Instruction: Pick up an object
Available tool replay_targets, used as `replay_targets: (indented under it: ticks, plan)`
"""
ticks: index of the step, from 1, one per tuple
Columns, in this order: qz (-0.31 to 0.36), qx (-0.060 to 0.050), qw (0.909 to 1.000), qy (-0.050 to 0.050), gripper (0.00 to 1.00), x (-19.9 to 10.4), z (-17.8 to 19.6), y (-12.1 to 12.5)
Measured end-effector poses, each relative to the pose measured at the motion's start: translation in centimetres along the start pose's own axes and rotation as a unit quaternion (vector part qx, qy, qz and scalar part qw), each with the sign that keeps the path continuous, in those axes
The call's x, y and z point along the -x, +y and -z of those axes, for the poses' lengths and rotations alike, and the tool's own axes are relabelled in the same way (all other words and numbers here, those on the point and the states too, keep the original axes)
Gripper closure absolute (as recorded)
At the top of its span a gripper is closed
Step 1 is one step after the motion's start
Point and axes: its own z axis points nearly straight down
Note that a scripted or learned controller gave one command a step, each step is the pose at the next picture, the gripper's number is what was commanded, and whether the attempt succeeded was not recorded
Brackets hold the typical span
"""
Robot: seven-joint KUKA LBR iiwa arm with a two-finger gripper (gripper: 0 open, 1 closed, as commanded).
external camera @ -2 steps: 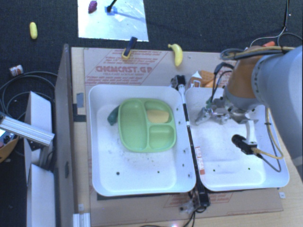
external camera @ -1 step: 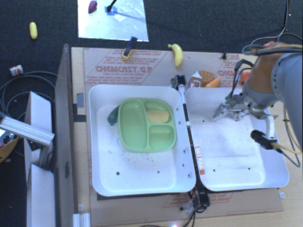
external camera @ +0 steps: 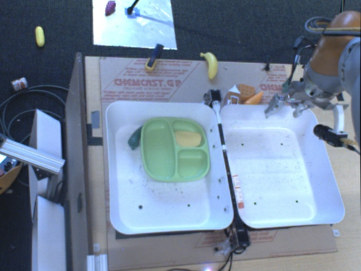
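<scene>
My gripper (external camera: 285, 107) hangs over the far edge of the right bin (external camera: 282, 174), near its back right corner. Its two fingers (external camera: 271, 108) are spread apart and open, with nothing between them. In the left bin (external camera: 121, 196) lies a green divided plate (external camera: 166, 154) with a yellow piece (external camera: 189, 138) in its upper right compartment. A dark green object (external camera: 135, 137) rests against the plate's left edge. The grey arm with its orange band (external camera: 333, 44) comes in from the upper right.
Behind the bins, on the cardboard, sit a yellow banana (external camera: 211, 65), an orange object (external camera: 248, 94) and a blue and yellow clamp (external camera: 153, 57). A black divider bar (external camera: 224, 151) runs between the bins. A small yellow item (external camera: 39, 36) lies on the dark floor.
</scene>
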Motion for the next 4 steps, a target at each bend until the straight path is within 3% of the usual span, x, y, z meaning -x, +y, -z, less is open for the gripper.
replay_targets:
  ticks: [1, 2, 3, 4]
  plan:
    - [0.001, -0.009, 0.9999, 0.004, 0.00, -5.6, -8.6, -2.7]
    - [0.000, -0.004, 1.0000, 0.001, 0.00, -3.5, -7.0, 0.1]
    - [0.001, -0.006, 1.0000, 0.002, 0.00, -7.1, -8.2, -0.8]
    - [-0.001, -0.005, 1.0000, 0.002, 0.00, -6.0, -8.1, 0.0]
